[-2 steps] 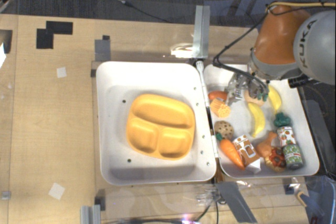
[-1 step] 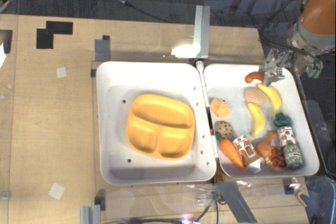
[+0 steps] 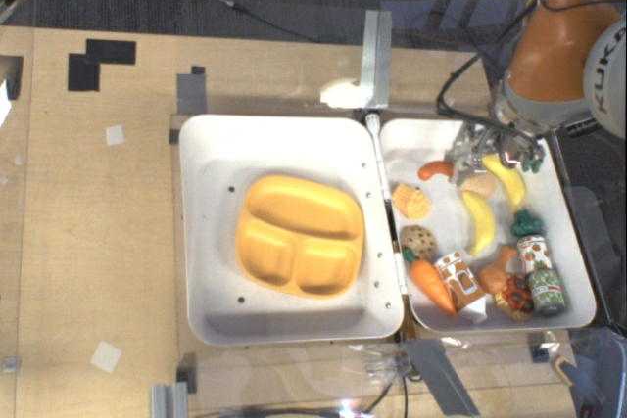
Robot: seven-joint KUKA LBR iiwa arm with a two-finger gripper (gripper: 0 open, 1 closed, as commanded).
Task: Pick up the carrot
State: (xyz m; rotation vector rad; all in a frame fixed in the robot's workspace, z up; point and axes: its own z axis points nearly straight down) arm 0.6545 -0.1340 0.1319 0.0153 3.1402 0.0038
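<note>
Nearest the lens, along the front wall of the right bin (image 3: 578, 313), a cluster of small toy foods lies packed together: the carrot (image 3: 429, 283), a smooth orange cone with a green tuft at its blunt end, lies slanted in the front-left corner, its tip toward the front; just beside it on the right sits a small printed carton (image 3: 458, 277) with red and white markings; further right a glossy bottle (image 3: 542, 277) with a green base and a red-and-white label lies against the bin's right side; a speckled round cookie (image 3: 417, 239) rests just behind the carrot's green end; behind that, a ridged yellow-orange piece (image 3: 411, 202) sits near the dividing wall. Two curved yellow bananas (image 3: 479, 221) occupy the middle and back of the bin; a small red sausage shape (image 3: 435, 171) lies toward the back. The gripper (image 3: 487, 155), metallic and cluttered with cables, hangs over the back of this bin below the arm's orange band (image 3: 551, 54), well apart from the carrot; whether its fingers are spread or closed I cannot tell; nothing is visibly held. The left bin (image 3: 206, 240), shallow white plastic with rounded corners, holds a matte yellow compartment plate (image 3: 298, 235); both bins sit on a pale wooden bench (image 3: 88, 240).
</note>
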